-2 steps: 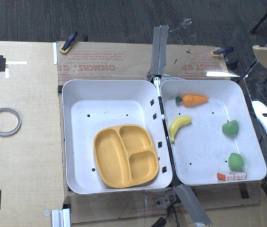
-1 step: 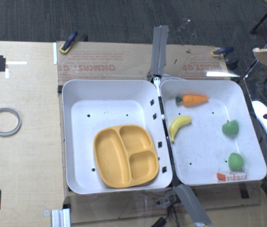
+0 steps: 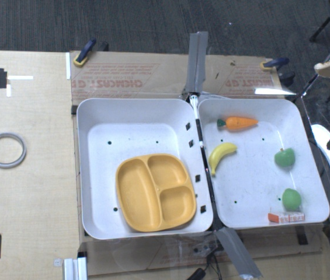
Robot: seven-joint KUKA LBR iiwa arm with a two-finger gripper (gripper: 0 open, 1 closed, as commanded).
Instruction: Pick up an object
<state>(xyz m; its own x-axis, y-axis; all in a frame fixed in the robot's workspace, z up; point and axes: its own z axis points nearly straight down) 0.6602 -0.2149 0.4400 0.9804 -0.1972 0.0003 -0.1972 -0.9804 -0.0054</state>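
The state of the end effector cannot be told, so places are given from the side where the arm reaches in. In the white bin on that side (image 3: 305, 133), five things are laid apart from one another: an orange carrot (image 3: 238, 122) at the far rim, a yellow banana (image 3: 221, 155) beside the dividing wall, two green fruits (image 3: 285, 157) (image 3: 291, 199) nearest the arm's side, and a small red-and-white packet (image 3: 286, 217) at the near rim, whose label is too small to be read. In the bin farther from the arm (image 3: 94, 156), a yellow divided plate (image 3: 156, 191) is seen. Red print is carried upside down on the cardboard (image 3: 129, 77) beyond the bins and cannot be read with certainty. A tape roll (image 3: 5, 150) is laid on the bench, farthest from the arm.
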